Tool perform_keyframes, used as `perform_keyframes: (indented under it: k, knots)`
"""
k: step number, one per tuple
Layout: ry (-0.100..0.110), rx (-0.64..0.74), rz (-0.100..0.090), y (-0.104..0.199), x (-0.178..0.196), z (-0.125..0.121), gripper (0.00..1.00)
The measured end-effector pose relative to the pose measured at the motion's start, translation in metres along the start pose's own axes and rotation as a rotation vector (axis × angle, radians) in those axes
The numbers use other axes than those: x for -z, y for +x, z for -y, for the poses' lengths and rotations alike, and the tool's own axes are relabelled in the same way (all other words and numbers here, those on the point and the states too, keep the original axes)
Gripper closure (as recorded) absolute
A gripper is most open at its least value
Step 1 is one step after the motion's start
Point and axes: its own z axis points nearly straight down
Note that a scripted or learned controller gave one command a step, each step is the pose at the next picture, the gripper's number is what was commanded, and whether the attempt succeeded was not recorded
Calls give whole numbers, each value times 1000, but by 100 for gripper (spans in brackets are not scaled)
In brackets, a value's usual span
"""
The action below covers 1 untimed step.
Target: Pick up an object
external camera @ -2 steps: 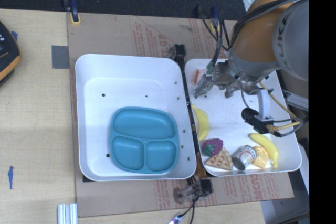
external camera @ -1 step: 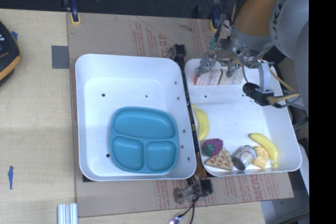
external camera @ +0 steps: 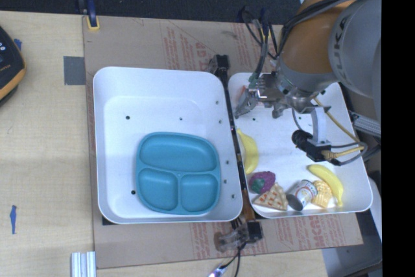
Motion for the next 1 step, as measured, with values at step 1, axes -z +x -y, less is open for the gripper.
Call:
perform_keyframes:
  k: [1]
  knots:
    - [0,-3,0,22,0,51,0]
